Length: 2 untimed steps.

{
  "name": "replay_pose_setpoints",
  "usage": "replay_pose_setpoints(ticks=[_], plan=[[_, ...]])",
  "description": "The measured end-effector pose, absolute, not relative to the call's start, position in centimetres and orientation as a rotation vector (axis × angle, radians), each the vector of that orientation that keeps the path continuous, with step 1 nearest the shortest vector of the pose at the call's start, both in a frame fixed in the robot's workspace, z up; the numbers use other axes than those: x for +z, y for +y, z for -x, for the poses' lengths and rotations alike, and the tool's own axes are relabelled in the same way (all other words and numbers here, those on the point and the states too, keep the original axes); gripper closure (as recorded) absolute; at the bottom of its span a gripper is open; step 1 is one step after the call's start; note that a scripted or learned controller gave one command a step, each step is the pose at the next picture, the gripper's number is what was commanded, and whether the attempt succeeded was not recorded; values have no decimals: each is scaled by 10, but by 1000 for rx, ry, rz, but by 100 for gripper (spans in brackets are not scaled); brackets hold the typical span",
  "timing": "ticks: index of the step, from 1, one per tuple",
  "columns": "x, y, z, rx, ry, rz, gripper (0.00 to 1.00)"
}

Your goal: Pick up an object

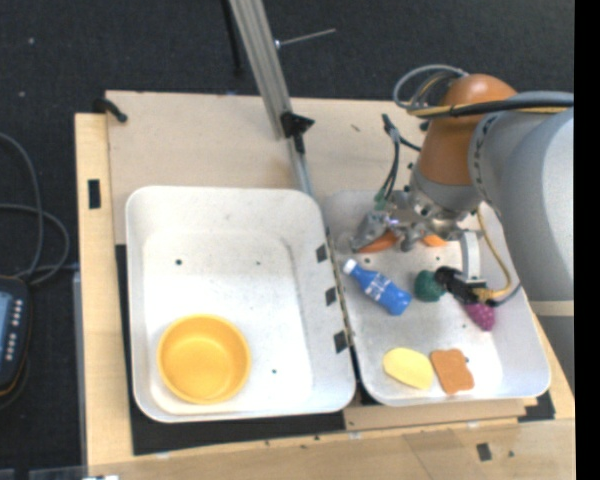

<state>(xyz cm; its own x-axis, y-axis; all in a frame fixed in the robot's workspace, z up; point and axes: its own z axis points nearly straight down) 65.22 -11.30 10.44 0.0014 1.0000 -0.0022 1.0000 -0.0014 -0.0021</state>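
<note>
My gripper [388, 230] is low over the back of the right bin [525, 363], at the end of the grey arm with its orange band [458, 128]. An orange object [384, 241] peeks out from under the gripper, and another bit of orange [435, 239] shows at its right side. Whether the gripper holds it is hidden by the gripper's body. Just in front of the gripper lies a blue bottle [378, 288] with a white cap. A green object [427, 286] sits to the bottle's right.
A purple object [482, 316] lies by the right bin's right wall. A yellow piece [409, 368] and an orange block [452, 371] lie at its front. The left bin [230, 228] holds a yellow bowl [204, 358]. A metal post [265, 58] slants up behind the bins.
</note>
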Motion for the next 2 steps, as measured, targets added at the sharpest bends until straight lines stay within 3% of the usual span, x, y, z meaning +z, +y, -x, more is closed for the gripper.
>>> replay_pose_setpoints(ticks=[1,2], plan=[[119,-114,-654,3,2214,-2223,100],[166,-121,-651,5,2217,-2218,100]])
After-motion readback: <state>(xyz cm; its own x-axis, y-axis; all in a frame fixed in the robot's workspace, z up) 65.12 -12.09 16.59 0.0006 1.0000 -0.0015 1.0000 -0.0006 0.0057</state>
